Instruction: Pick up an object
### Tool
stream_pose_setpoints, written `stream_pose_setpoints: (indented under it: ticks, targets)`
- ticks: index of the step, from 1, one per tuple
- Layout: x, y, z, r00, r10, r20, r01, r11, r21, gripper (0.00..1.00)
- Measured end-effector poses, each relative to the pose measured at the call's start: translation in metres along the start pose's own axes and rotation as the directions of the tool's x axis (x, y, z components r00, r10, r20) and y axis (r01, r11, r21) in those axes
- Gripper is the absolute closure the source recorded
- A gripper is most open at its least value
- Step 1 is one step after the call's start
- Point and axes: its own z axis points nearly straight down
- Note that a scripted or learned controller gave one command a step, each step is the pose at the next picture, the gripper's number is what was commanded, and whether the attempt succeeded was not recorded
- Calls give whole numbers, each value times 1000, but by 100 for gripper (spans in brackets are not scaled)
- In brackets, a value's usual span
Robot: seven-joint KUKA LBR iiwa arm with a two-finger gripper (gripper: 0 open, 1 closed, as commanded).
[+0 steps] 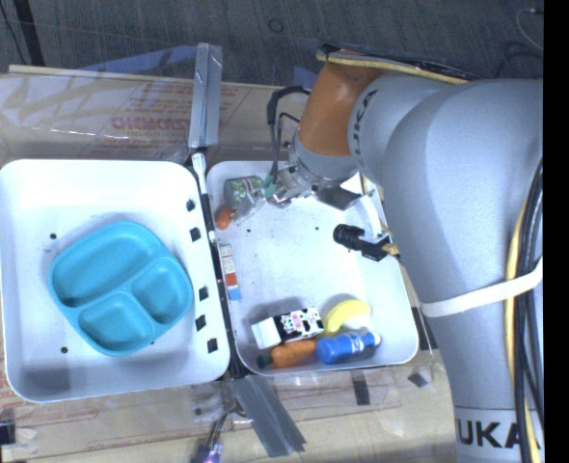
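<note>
One blue tray point(121, 285), one lemon point(347, 313), one bottle point(345, 347).

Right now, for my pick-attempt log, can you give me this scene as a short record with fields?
left bin: shallow, white, holds a blue three-compartment plastic plate
right bin: shallow, white, holds several small objects
bottom-edge cluster: yellow rounded object, blue bottle, orange carrot-shaped object, white block
gripper: over the right bin's upper-left corner, beside a small greenish object
held object: none that can be confirmed
</note>
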Motion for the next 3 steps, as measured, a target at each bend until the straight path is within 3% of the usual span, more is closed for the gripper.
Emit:
stream_pose_setpoints:
  ticks: [1,2,3]
  targets:
    - [0,-3,-9,963,268,-7,-268,963,7,0]
    - [4,0,-24,963,268,-6,-268,963,0,0]
    - [0,6,-9,999,-48,2,48,999,-17,0]
